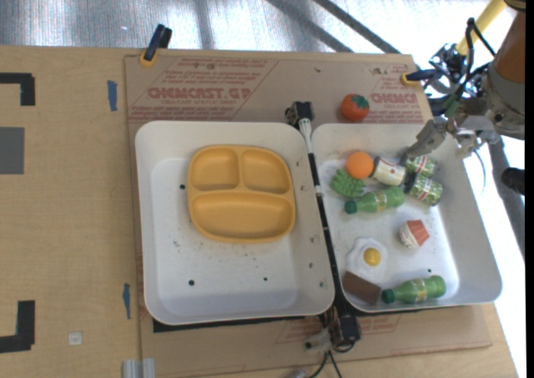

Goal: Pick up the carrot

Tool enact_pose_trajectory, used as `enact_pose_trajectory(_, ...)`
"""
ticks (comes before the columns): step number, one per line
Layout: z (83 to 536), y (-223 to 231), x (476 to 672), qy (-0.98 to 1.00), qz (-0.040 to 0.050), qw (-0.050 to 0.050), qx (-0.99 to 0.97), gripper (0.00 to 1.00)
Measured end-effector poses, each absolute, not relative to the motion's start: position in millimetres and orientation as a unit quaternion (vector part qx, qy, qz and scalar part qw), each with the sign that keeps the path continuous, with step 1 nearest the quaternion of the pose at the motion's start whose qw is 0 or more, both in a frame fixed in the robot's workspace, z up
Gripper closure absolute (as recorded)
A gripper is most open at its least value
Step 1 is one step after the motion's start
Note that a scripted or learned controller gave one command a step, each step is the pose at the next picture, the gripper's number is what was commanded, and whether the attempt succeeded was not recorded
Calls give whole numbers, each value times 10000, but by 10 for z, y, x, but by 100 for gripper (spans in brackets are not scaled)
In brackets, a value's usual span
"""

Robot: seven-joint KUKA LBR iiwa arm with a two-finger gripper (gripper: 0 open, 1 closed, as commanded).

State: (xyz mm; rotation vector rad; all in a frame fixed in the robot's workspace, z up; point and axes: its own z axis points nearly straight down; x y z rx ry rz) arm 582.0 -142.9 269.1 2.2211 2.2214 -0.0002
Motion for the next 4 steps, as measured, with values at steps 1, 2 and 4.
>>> enact_pose_trajectory(1,1797,-1167,5494,7041,-8,-15,7101,0)
enact_pose_trajectory(2,1179,-1032,4974,6735,-6,-15,7392,0)
enact_pose_trajectory(4,978,-939,4825,5376,33,31,8432,100)
